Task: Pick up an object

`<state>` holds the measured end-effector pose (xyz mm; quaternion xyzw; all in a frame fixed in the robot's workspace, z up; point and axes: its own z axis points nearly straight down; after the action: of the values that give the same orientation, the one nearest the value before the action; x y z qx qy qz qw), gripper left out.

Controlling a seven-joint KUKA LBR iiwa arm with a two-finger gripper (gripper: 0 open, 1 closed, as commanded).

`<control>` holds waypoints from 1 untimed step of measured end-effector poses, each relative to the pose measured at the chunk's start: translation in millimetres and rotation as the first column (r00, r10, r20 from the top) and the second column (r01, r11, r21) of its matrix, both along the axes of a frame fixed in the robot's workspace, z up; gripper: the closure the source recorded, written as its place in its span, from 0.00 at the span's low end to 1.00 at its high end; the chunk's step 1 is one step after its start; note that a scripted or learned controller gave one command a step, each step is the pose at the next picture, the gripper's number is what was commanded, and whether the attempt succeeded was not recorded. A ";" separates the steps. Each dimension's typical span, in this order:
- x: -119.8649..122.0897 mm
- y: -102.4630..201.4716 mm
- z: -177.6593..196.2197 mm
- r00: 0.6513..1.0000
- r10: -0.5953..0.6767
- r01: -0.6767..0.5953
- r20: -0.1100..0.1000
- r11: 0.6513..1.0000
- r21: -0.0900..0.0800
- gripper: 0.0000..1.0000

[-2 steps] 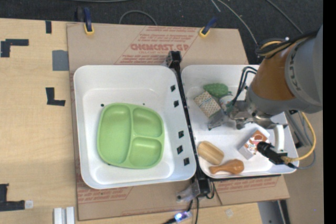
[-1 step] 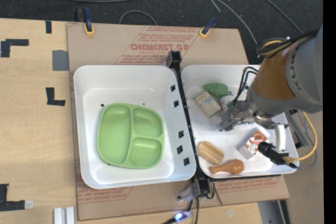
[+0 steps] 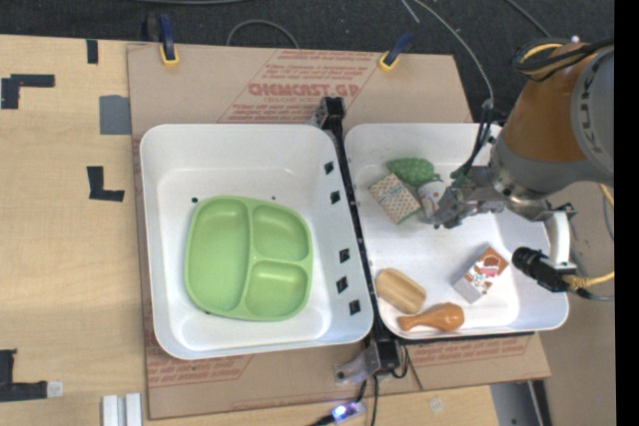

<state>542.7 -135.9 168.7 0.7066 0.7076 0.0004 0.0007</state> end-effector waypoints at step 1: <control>1.0 0.2 51.4 1.000 0.000 0.000 0.000 1.000 0.000 1.00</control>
<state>543.7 -135.7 220.1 0.7065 0.7077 0.0003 0.0007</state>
